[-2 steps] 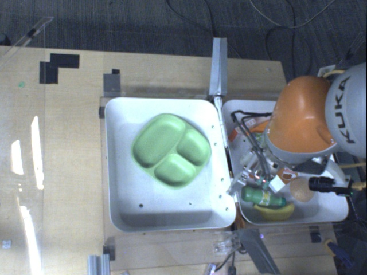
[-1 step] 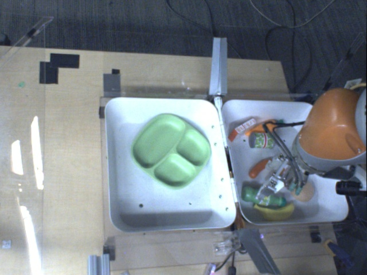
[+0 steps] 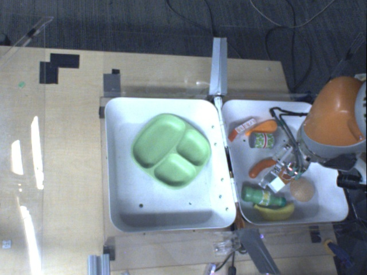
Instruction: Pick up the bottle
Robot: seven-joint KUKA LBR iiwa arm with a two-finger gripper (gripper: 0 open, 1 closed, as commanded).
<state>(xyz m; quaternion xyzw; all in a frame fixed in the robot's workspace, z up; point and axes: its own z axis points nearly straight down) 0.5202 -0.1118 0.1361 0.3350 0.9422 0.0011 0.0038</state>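
Right bin point(image 3: 338, 211): claw point(image 3: 277, 176) above bottle point(image 3: 262, 196), banana point(image 3: 275, 211) touching.

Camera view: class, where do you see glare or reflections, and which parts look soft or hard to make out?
Camera view: bright streaks of glare lie on the clear panel at the left; the white bins look evenly lit, with soft shadow along the left bin's near wall; the gripper and the small things around it are blurry, so labels cannot be read.
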